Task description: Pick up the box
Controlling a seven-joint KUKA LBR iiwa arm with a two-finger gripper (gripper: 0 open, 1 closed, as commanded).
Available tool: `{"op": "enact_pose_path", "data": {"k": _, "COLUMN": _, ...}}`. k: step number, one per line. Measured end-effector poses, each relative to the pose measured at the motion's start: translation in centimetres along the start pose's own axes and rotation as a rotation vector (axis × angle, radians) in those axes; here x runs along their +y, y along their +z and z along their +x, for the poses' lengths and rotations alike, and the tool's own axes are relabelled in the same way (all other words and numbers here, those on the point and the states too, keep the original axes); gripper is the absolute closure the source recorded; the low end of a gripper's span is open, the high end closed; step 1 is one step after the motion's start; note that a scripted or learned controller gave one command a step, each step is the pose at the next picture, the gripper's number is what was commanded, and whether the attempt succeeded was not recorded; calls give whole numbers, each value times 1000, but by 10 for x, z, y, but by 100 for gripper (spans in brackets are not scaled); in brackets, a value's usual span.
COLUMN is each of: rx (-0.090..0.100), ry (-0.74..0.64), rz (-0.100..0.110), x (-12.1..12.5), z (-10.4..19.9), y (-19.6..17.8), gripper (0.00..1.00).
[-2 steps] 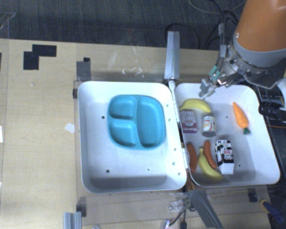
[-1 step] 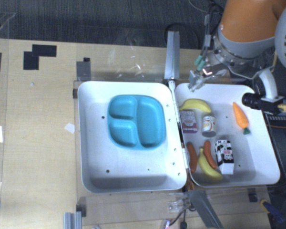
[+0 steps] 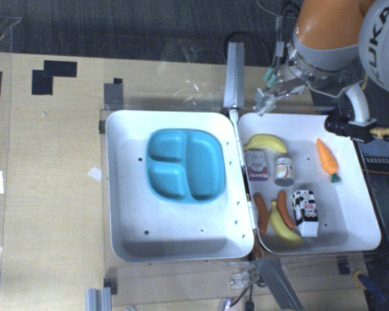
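The box [image 3: 305, 213], white with black patches, stands at the near end of the right bin [image 3: 366, 203], close to that bin's front wall. Just to its left lies a banana [image 3: 282, 227], touching or nearly touching it, and beside that two sausages [image 3: 262, 213], one against the bin's left wall and one between the wall and the box. Further back in the same bin sit a small can [image 3: 283, 170] and a dark-labelled packet [image 3: 257, 164], side by side. Behind them lies a second banana [image 3: 267, 142], and toward the right wall a carrot [image 3: 327, 159], well apart from the box.

The left bin [image 3: 126, 199] holds a blue divided tray [image 3: 185, 164], lying flat near its middle.

Both bins rest on the wooden desk [image 3: 45, 173].

Farthest back, the end effector [image 3: 272, 99] hangs over the far rim of the right bin, above its rear left corner and well apart from the box. Whether its fingers are spread or pressed together I cannot tell. Nothing shows between them.
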State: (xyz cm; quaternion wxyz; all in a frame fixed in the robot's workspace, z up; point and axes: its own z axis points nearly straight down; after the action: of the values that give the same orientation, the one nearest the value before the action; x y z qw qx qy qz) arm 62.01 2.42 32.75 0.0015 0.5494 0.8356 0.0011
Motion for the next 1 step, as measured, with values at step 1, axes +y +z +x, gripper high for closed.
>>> {"op": "enact_pose_path", "data": {"k": 1, "rx": 1, "ry": 171, "rz": 3, "x": -50, "z": 50, "y": 38, "gripper": 100}}
